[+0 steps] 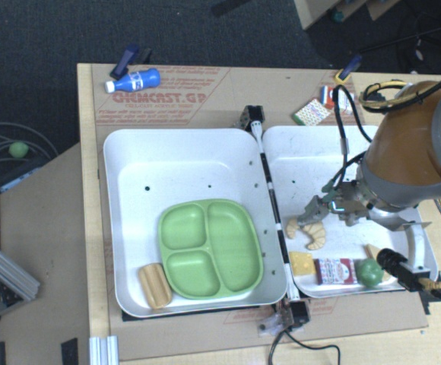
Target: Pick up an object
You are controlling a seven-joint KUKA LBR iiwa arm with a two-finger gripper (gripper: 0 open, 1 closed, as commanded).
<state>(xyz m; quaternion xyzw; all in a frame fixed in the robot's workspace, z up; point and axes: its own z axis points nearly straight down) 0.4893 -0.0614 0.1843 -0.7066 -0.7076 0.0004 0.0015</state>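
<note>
The gripper (309, 217) is low in the right bin (304, 139), about mid-bin and close to its left wall, with the arm coming in from the right. Whether it's spread or closed, can't tell from this angle, it's just a grey blur against the white. Nothing visibly pinched in it either.

The obvious target is the tan curved thing, looks like a toy croissant (316, 237) but that's a guess. It lies just on the near side of the gripper, touching it or nearly so. Nearer again along the bin's near wall sit a cheese (302, 264) wedge, a red and white packet (334, 271) and a green ball (370, 274), all packed close together.

What could go wrong:
- the gripper looks offset toward the croissant's far end, so a close here may only clip the tip and it pops out
- the curved shape means it could twist or roll when squeezed
- pushing down could shove it into the cheese and jam both against the wall
- the left wall is near, not much room to shift that way

The left bin (129, 158), with a green plate (209, 248) and a tan block (154, 285), is well away from all this
</note>
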